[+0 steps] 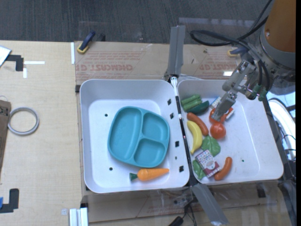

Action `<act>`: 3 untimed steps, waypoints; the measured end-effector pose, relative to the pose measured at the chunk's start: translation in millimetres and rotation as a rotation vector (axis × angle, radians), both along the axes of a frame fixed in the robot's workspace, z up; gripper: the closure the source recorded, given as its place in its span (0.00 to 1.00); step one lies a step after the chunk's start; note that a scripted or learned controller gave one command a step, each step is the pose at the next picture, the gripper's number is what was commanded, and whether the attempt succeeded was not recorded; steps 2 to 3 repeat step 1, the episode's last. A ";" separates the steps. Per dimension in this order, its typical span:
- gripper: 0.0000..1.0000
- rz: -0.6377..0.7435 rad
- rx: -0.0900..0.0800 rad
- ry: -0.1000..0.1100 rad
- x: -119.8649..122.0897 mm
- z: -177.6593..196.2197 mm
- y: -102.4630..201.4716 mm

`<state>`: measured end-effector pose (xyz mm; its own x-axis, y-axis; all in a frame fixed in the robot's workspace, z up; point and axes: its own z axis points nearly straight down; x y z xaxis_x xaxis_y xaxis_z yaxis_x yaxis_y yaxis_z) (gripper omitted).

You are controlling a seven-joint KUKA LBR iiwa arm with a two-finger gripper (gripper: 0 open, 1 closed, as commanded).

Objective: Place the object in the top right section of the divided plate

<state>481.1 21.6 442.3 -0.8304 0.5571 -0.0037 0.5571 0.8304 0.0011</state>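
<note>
Table [37, 79] carries two white bins; cardboard behind them reads "CHEMCAST GP", upside down. Left bin [94, 98] holds teal plate [138, 136], all sections bare, carrot [149, 174] just below it. Right bin [263, 140] holds the toy food. Claw [221, 111] sits low over a red-orange piece [220, 113] beside tomato [217, 131]; can't tell how wide it stands or whether it has hold. Likely target: that piece, probably light hard plastic, slippery, so pinch across its narrow middle. Carton [207, 163] print unreadable.
</note>
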 end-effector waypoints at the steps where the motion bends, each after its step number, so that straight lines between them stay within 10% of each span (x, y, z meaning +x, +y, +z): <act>1: 1.00 0.002 -0.001 -0.003 1.8 9.0 0.4; 3: 1.00 0.002 -0.001 -0.003 1.8 9.0 0.4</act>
